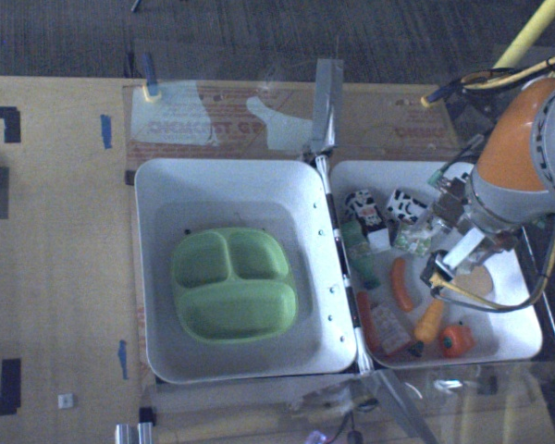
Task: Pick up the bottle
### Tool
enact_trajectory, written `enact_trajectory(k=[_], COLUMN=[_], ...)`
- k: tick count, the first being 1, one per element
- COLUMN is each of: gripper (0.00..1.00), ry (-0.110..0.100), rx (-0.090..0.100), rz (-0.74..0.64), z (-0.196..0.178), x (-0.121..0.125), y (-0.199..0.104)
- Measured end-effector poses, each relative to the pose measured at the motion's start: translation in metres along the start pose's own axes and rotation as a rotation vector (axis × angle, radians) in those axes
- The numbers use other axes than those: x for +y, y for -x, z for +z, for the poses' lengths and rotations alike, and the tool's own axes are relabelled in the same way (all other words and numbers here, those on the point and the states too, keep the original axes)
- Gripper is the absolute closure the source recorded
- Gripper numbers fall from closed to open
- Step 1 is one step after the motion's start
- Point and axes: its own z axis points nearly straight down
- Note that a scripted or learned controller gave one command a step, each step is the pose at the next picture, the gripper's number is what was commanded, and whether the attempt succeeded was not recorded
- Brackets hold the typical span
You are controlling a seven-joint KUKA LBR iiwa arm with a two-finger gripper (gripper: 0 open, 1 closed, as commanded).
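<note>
In the right bin [527, 340], a dark green bottle [357, 244] lies along the left wall, just below a black-and-white cow toy [362, 206]. A red, flat bottle-like thing [385, 327] lies near the bin's front left corner. My gripper [427, 237] hangs over the middle of the right bin, right of the green bottle and apart from it. It is close above a pale, clear-green item [411, 240]. The wrist hides its tips.
More things in the right bin: a second cow toy [405, 205], an orange-red sausage [402, 285], a carrot [430, 320], a small orange-red fruit [457, 340] and a tan disc [480, 280]. The left bin [157, 248] holds a green divided plate [233, 283].
</note>
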Motion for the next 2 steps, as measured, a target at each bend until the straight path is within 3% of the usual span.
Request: enact_trajectory(k=[1,2], gripper=[1.0,1.0], ry=[0.0,0.003], rx=[0.0,0.001], rz=[-0.001,-0.084], z=[-0.01,0.049], x=[0.0,0.042], y=[-0.001,0.014])
